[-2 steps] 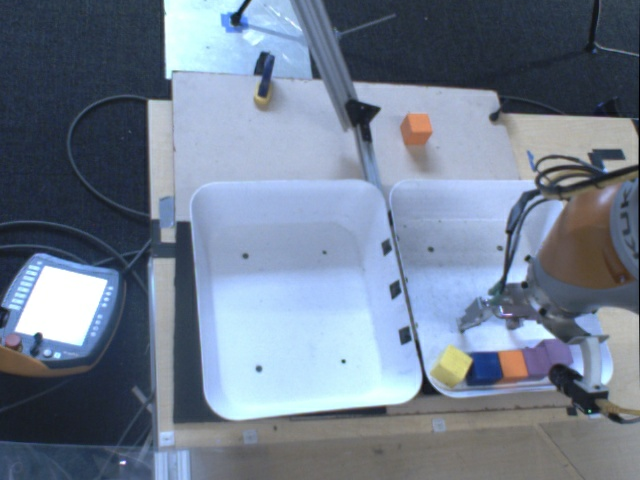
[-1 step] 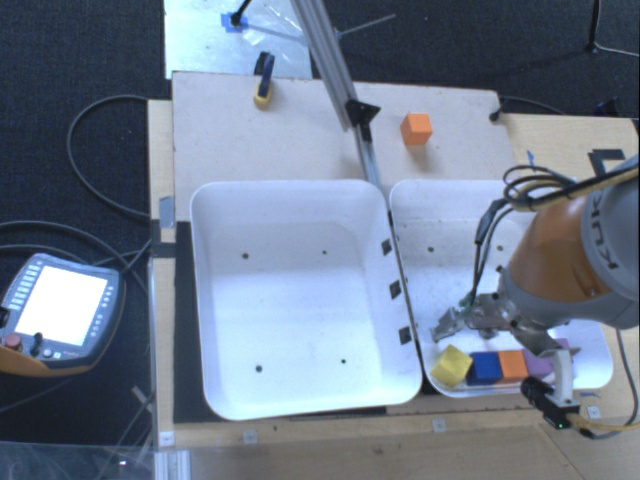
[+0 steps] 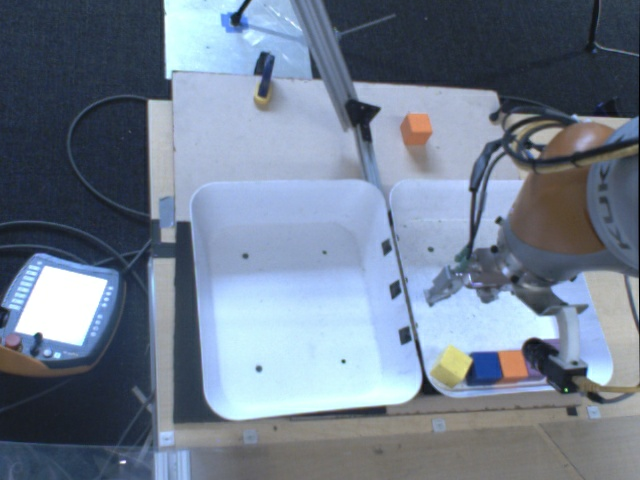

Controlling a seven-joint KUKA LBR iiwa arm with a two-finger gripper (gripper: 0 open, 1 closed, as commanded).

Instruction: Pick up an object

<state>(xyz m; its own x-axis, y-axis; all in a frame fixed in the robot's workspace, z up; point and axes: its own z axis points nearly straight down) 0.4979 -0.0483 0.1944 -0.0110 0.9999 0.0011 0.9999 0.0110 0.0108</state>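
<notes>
My gripper (image 3: 441, 290) over the right bin (image 3: 430, 213), yellow block (image 3: 452, 365), blue block (image 3: 487, 367) and orange block (image 3: 513, 364) along its near wall, left bin (image 3: 290, 203) alongside, orange cube (image 3: 417, 128) on the bench (image 3: 300, 118).

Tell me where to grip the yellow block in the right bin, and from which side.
Come from above. The yellow block sits near the bin's front wall with a blue block tight beside it. Probably best to grip the two faces turned toward the bin's front and back; those look free.

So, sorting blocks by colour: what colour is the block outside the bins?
Orange; the block sits on the bench in the camera view.
</notes>
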